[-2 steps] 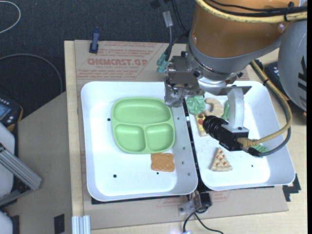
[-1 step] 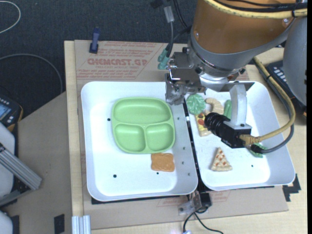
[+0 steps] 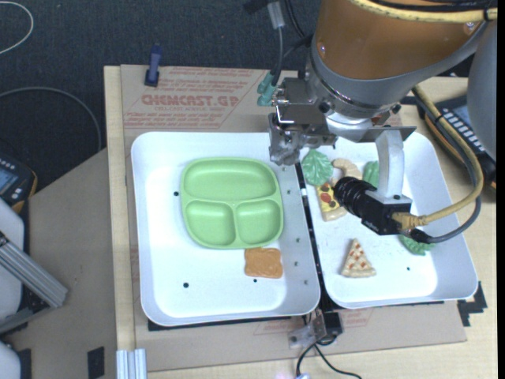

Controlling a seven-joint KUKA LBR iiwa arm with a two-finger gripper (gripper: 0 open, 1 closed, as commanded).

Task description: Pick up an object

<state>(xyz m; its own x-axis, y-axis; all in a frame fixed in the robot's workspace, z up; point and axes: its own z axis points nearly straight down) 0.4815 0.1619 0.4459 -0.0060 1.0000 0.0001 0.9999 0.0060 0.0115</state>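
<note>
While the grey and orange arm hangs over the seam between the two white bins, its end effector (image 3: 286, 150) sits low at the top edge of the right bin (image 3: 450, 267), and whether it is spread or pressed together cannot be told from this slant. In the right bin lie several small toy foods: a pizza slice (image 3: 358, 260), a flat triangle with red dots whose tip points up and away from the camera (long axis roughly up and down the view); a second pizza piece (image 3: 329, 198) partly hidden by a black cable fitting; a crinkled green leaf (image 3: 317, 166) just beside the end effector; and a pale curled piece (image 3: 347, 166) next to it. The left bin (image 3: 158, 235) holds a smooth, glossy green plate (image 3: 232, 202) with three compartments, and near it a small, rough, orange-brown square of toast (image 3: 263, 263). Both bins rest on a brown board on the tabletop.
</note>
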